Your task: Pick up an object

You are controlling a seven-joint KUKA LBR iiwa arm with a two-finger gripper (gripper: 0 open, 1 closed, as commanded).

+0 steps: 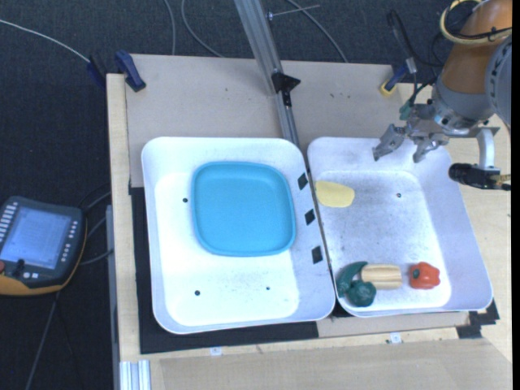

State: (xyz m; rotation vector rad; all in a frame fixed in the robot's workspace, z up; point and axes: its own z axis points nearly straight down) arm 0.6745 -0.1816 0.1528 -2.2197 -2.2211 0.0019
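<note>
On the bench (211,96), two white bins: the left bin (162,218) holds one blue plate (244,208); the right bin (455,234) holds four things, a yellow piece (335,194), a green vegetable (356,284), a tan block (382,276) and a red pepper (423,275). One gripper (404,146) hangs open above its far edge, holding nothing. One pendant (36,242) lies on dark carpet.

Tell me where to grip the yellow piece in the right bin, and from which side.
Take the yellow piece across its narrow width, coming straight down. It lies flat near the right bin's left wall, so a sideways approach looks cramped. The gripper hovers open over the bin's far edge.
</note>
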